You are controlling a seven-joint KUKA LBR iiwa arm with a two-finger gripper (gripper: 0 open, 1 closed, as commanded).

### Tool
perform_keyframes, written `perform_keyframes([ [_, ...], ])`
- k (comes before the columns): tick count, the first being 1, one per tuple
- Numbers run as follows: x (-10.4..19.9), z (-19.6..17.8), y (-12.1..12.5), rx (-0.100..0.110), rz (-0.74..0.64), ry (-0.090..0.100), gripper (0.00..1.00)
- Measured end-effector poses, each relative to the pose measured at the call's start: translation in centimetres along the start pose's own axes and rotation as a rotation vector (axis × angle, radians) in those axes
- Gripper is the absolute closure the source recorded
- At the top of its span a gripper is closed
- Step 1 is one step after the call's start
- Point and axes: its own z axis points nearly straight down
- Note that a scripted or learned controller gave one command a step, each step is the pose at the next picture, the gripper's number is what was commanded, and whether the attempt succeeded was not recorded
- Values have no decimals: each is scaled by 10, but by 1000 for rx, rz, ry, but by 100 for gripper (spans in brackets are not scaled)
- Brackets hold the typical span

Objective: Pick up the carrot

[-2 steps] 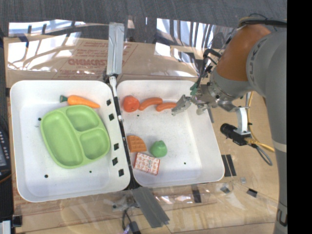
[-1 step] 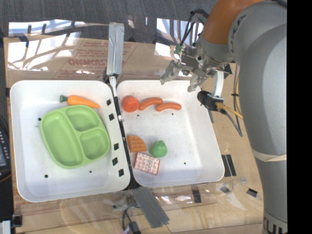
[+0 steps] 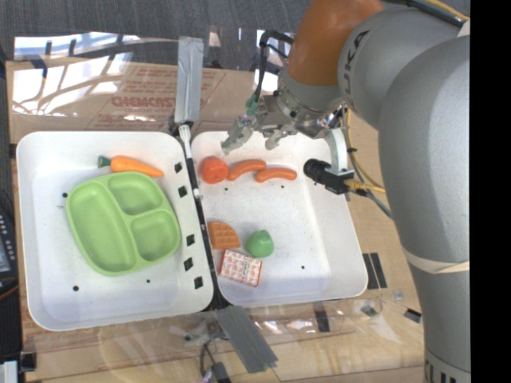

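My gripper [image 3: 255,136] hangs with fingers spread and nothing between them, over the far edge of the right bin [image 3: 335,238]. Just below, toward six o'clock, lie two sausages [image 3: 263,170] and a tomato [image 3: 212,170]. The carrot [image 3: 134,165] is well off at nine o'clock, in the left bin [image 3: 40,214], touching the green plate [image 3: 122,222] at its twelve o'clock rim. It looks like light, stiff, smooth plastic, likely to slip; I judge a mid-body grip across its width best.
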Motion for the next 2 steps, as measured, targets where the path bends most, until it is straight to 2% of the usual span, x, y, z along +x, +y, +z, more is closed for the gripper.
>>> perform_keyframes([
  [1,18,-4,15,-6,-77,-2,0],
  [2,61,45,-56,1,-138,-1,0],
])
